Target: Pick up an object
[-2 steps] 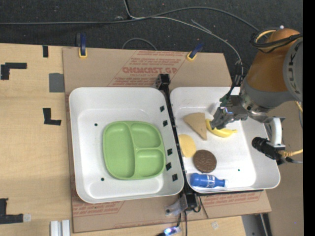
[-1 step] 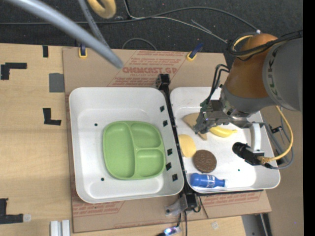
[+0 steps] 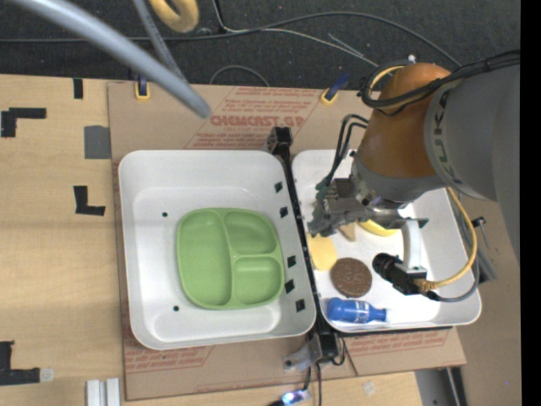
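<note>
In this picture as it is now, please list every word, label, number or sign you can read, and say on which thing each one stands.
"CHEMCAST G P": red print on the brown cardboard sheet under the two white bins, just above the left bin; the last letters are uncertain.
Smaller red lines above and below that word on the cardboard: too blurred to read.
Blue bottle in the right bin: no readable label.

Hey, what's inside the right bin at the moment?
In the right bin lie a brown round cookie, a blue bottle and a pale yellow piece. The arm covers the bin's far part, hiding most of another yellow item.
</note>
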Controlling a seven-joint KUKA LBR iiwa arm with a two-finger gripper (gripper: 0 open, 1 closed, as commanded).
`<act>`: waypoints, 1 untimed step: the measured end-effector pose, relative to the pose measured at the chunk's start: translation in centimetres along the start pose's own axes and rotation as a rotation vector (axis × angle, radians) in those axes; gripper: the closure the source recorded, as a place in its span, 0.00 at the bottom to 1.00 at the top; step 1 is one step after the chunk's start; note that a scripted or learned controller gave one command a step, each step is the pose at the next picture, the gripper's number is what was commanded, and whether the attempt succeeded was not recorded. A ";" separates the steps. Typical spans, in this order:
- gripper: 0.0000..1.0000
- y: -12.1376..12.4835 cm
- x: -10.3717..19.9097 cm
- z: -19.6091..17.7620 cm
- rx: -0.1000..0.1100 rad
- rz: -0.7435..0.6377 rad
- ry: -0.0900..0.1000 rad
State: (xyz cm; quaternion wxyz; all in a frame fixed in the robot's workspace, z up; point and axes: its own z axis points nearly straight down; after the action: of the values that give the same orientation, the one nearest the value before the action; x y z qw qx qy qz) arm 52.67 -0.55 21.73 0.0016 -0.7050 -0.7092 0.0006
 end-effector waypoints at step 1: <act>1.00 -0.3 5.0 0.8 0.000 0.000 -0.001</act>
State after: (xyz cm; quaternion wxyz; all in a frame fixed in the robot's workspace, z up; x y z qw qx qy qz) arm 52.39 4.40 20.97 0.0016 -0.7051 -0.7091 0.0010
